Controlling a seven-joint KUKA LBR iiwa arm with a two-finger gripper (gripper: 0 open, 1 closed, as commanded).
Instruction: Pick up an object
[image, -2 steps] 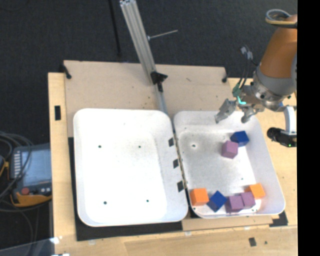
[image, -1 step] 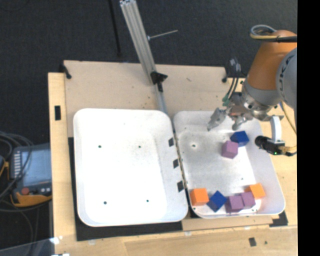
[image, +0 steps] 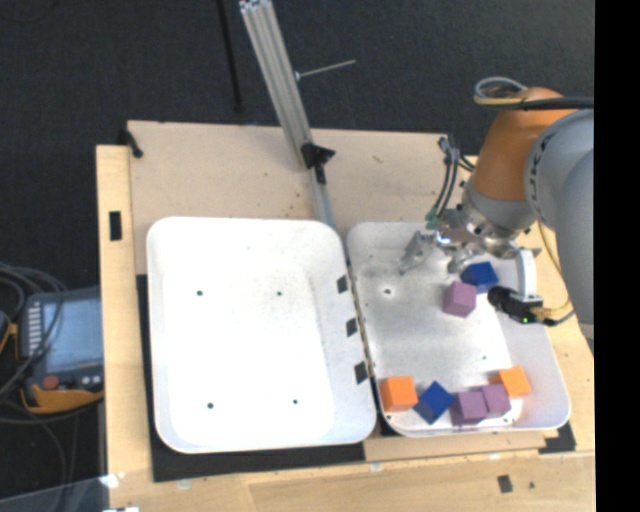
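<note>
My gripper (image: 432, 260) hangs over the far part of the right bin (image: 420, 330), open, with bare bin floor between its fingers. A blue block (image: 481, 274) lies just to the right of the right finger, partly tucked under the wrist. Just in front of it rests a purple block (image: 459, 299), apart from the fingers. Along the bin's near edge sit an orange block (image: 399, 392), another blue block (image: 434, 401), two purple blocks (image: 470, 407) (image: 495, 399) and a second orange block (image: 514, 381).
The left bin (image: 250, 330) sits beside the right one. A slanted metal rail (image: 285, 90) comes down from the top and ends near the bins' far shared corner. A grey device with cables (image: 60, 345) lies off the bench at the left.
</note>
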